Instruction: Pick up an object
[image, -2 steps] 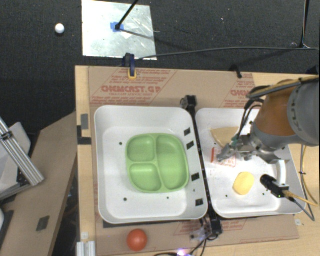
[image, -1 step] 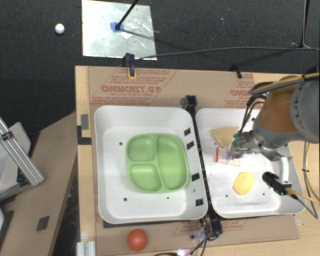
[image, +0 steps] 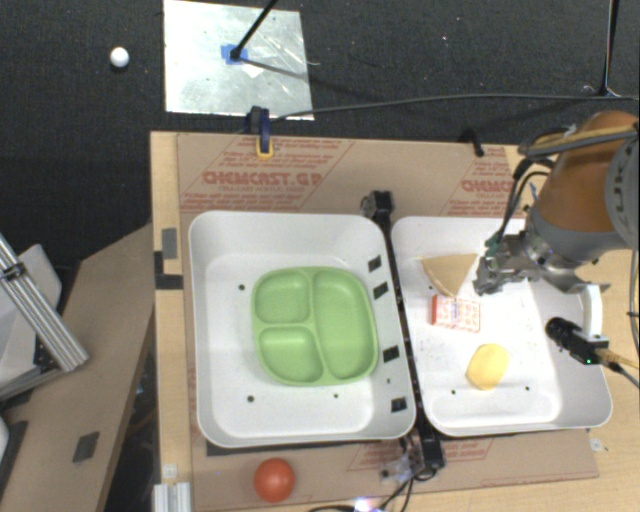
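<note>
The right bin (image: 575, 400) holds three things. A tan wedge-shaped piece (image: 448, 270) lies at its upper left, a small red-and-white packet (image: 456, 314) just below it, and a yellow lemon-like object (image: 487, 366) nearer the front. My gripper (image: 488, 282) hangs over the right bin, right beside the wedge's right edge and above the packet. I see nothing between its fingers.
The left bin (image: 215, 300) holds a green divided plate (image: 314, 324). A red ball (image: 274, 479) sits on the cardboard in front of the bins. A metal rail (image: 35, 315) stands at the far left. A white ball (image: 120, 57) lies on the dark floor behind.
</note>
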